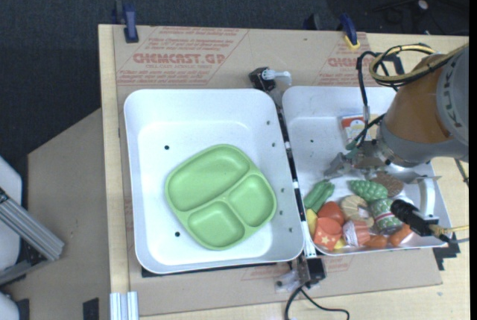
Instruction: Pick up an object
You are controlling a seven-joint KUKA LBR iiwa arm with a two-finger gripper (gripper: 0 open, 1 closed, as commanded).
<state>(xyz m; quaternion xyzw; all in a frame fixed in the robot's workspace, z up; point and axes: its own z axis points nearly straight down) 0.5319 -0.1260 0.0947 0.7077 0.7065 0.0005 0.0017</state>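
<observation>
The right bin (313, 113) holds a heap of toy food along its near side. In the heap are a smooth green pod (319, 195), a red tomato (330, 212), an orange-red piece (326, 235), a knobbly green piece (370, 190) and a small yellow piece (311, 220). A red and white packet (352, 129) lies further back in the bin. My gripper (344, 162) hangs low over the middle of this bin, just behind the heap and above the green pod. Nothing shows in its grasp.
The left bin (149, 117) carries a light green divided plate (220, 195). The arm's orange band (417, 113) and cables (387, 65) hang over the right bin's far right. A black clip (262, 77) sits behind the wall between the bins.
</observation>
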